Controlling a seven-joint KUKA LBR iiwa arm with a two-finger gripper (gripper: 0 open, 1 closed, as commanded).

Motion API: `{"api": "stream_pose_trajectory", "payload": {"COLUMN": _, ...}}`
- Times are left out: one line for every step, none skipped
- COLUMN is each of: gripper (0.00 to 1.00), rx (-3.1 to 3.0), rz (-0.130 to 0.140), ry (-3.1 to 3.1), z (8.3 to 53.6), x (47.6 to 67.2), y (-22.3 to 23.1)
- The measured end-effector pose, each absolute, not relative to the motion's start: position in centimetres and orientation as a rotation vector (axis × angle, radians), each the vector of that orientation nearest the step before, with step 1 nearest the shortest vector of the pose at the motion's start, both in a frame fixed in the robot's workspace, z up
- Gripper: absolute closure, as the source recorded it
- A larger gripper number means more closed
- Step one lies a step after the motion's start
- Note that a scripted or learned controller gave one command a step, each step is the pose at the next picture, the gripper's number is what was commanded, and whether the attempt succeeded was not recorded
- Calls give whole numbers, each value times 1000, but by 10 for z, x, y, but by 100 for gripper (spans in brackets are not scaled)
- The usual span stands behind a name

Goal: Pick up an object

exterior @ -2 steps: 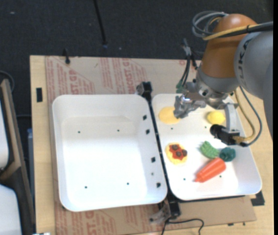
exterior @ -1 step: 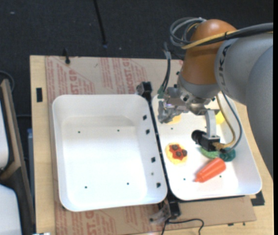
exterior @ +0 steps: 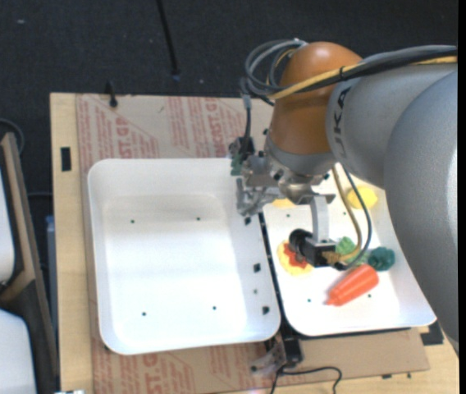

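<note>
The arm [exterior: 397,130] hangs its pincer [exterior: 249,197], opening unclear, apart from the orange carrot [exterior: 353,286].

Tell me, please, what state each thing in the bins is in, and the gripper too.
carrot, lying on its side in the right bin, apart from the gripper.
yellow piece, on the right bin's floor, partly hidden by the arm.
red and yellow piece, flat on the right bin's floor, partly hidden.
gripper, low at the right bin's left wall.

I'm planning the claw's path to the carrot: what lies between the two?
In the camera view, a small yellow-and-red toy lies between the claw and the carrot, so that stretch is not bare.
</note>
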State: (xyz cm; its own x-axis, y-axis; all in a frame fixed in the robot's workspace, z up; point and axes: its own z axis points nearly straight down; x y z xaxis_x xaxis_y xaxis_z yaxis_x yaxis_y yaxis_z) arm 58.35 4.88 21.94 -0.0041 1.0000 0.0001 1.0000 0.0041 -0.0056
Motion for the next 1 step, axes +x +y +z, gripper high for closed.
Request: {"api": "stream_pose_trajectory", "payload": {"gripper": 100, "rx": -2216, "rz": 3, "ry": -2224, "z": 248, "x": 576, "y": 89}}
